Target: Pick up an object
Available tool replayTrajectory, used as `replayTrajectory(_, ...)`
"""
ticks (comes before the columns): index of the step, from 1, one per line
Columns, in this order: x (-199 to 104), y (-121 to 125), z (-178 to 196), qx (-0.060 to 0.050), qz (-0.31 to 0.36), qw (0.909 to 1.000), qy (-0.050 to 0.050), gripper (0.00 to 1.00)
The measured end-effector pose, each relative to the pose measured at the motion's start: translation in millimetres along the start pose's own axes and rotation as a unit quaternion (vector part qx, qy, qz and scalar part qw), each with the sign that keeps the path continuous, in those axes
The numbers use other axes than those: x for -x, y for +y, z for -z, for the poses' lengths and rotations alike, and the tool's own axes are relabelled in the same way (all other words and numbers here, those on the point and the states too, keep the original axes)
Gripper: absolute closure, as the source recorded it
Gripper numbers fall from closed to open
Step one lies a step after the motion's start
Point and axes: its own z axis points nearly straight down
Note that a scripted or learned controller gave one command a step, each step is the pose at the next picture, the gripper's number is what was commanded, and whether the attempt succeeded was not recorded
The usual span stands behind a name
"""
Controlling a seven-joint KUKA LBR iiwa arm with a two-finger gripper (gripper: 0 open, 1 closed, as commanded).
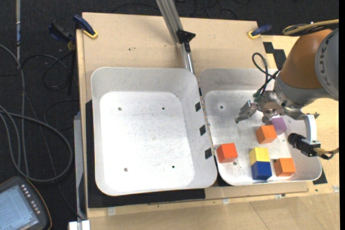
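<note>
Holding six blocks, right bin [226, 178] sits beside left bin [102, 89].

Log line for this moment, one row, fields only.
arm: over right bin | gripper: above bin floor, holding nothing | nearest: orange cube, purple block | left bin: no objects

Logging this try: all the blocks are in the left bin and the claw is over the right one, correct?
Not quite. The camera view shows the blocks, such as the yellow block and blue block, in the right bin, not the left bin. The claw is over the right one.
</note>
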Motion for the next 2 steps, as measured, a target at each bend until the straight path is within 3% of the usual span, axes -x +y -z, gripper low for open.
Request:
replayTrajectory(1,1,1,13,0.003,0.0,1.0,-0.001,1.0)
replayTrajectory(2,-6,-4,62,0.005,0.001,1.0,-0.001,1.0)
